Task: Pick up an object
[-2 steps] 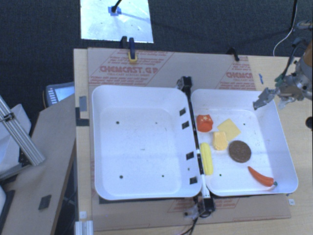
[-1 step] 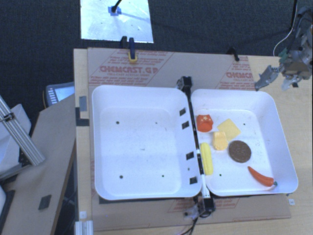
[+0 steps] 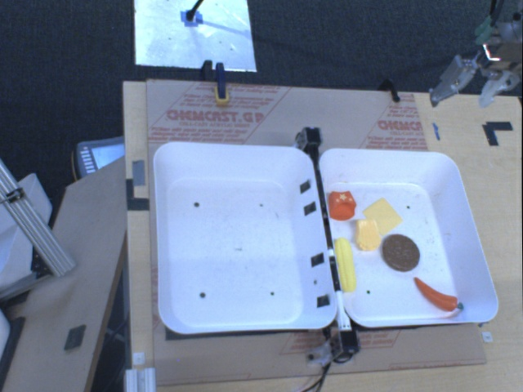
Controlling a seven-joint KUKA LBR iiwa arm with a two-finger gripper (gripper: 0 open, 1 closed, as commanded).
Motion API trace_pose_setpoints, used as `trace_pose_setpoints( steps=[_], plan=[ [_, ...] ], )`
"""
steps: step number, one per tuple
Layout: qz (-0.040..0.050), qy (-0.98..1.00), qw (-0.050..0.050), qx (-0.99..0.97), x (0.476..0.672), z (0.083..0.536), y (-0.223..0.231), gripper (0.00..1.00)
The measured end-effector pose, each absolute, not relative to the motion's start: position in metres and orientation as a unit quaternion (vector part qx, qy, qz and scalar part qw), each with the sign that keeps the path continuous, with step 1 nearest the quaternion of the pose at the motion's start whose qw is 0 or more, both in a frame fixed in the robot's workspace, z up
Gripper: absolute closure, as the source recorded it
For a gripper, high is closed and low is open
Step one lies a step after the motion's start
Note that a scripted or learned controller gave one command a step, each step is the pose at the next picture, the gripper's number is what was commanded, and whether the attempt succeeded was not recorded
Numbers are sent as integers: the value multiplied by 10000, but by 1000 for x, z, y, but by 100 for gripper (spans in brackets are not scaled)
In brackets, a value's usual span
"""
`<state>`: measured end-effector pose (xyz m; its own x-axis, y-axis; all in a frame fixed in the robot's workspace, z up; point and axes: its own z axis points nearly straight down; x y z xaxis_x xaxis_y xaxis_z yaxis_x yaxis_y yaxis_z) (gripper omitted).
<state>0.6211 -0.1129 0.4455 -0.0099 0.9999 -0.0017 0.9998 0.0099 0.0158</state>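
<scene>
Currently I see the gripper at the upper right of the frame, above the bench and well apart from both bins. Its two fingers are spread apart with nothing between them.

The right bin holds all the objects:
- an orange-red tomato-like piece near the bin's upper left;
- a pale yellow cheese slice just right of it;
- a small yellow block touching the slice's lower edge;
- a brown round cookie just beside the block, lower right;
- a yellow corn cob lying along the left wall;
- an orange-red chili pepper near the lower right corner.

The left bin sits alongside, touching the right bin at the centre of the frame.
</scene>
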Motion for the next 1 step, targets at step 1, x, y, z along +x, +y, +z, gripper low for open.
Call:
trace_pose_setpoints(
  steps=[1],
  plan=[
    [47,7119,35,7023,611,522,-16,0]
  ],
)
